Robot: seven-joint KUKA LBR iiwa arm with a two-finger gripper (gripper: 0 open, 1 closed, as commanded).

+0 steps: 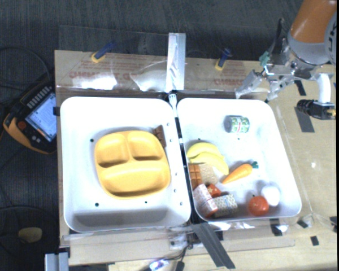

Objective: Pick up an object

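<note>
The right bin (pixel 282 151) holds a small green can (pixel 236 123) near its back, a yellow banana (pixel 206 154), an orange carrot (pixel 237 173), a red tomato (pixel 258 206), a white egg (pixel 270 195) and several wrapped snacks (pixel 213 200) at the front. My gripper (pixel 255 93) hangs above the bench just behind the right bin's back rim, up and to the right of the can. Its two fingers are spread, open, with nothing between them.
A yellow divided plate (pixel 133 162) lies in the left bin (pixel 73 151). A raised divider (pixel 179 145) separates the bins. Clear plastic sheet (pixel 141 75) and two clamps (pixel 101 51) sit behind them. A teach pendant (pixel 37 117) lies on the floor at left.
</note>
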